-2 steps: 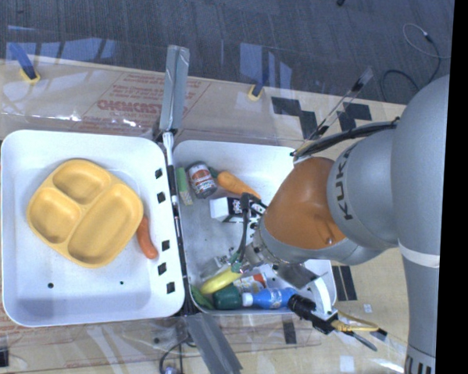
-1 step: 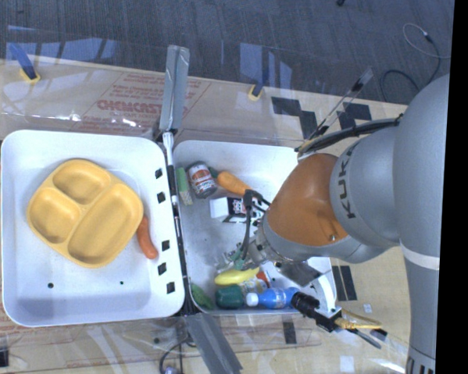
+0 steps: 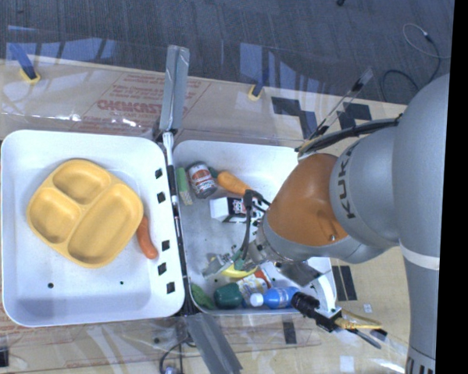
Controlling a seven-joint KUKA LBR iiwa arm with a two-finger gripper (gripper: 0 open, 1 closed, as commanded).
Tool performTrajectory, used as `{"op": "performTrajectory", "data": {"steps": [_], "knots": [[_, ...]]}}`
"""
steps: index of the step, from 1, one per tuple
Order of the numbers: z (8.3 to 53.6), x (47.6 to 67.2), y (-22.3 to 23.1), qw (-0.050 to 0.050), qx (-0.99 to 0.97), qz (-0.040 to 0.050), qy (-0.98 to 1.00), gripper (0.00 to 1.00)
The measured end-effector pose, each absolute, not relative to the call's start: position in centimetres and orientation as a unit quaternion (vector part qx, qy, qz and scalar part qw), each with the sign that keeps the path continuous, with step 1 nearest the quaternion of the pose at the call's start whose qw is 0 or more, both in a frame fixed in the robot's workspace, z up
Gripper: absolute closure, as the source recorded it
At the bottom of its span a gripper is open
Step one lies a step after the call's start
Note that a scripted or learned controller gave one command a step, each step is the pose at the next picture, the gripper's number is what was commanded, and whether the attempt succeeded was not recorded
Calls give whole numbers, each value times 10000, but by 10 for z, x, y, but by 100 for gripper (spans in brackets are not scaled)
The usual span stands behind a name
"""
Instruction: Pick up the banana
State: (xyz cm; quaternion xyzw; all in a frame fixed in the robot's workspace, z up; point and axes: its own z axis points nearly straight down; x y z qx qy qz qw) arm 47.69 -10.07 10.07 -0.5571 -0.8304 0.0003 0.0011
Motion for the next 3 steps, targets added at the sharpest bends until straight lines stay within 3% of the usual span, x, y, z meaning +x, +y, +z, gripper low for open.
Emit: {"op": "performTrajectory", "data": {"steps": [1,2,3], "knots": [[110,478,-101,5,-5547,4,-8321,100],[191,477,-47,11,-7262,3,-6874,100],[192,477,-11,9,-8174,5,-5761,100]]}}
